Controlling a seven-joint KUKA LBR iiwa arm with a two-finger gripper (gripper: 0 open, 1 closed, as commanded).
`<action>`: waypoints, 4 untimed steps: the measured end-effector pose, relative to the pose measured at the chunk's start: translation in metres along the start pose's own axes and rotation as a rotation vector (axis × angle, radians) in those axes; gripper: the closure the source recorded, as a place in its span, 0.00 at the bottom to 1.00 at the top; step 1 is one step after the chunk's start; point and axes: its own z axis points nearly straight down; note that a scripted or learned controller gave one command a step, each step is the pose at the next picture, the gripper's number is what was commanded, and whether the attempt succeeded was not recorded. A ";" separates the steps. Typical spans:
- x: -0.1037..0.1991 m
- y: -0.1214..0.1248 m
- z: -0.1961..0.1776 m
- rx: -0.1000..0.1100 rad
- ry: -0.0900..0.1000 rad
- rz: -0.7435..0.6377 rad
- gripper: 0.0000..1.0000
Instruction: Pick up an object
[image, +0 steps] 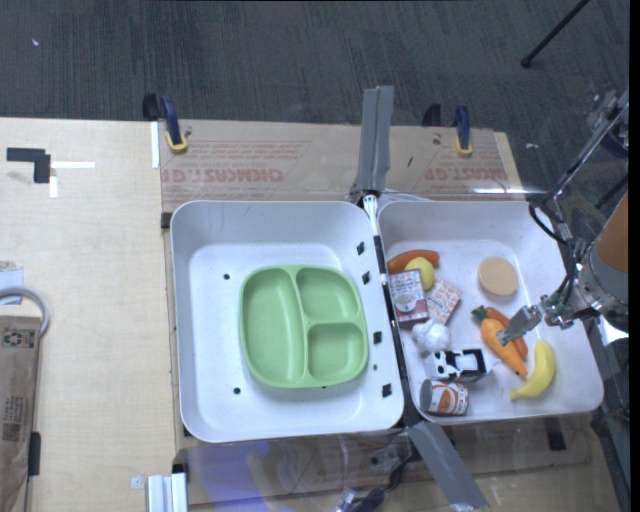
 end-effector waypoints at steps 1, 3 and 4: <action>-0.014 -0.006 0.062 -0.003 -0.002 -0.079 0.00; 0.082 0.027 -0.036 -0.002 -0.003 -0.298 1.00; 0.098 0.052 -0.025 0.000 -0.002 -0.302 1.00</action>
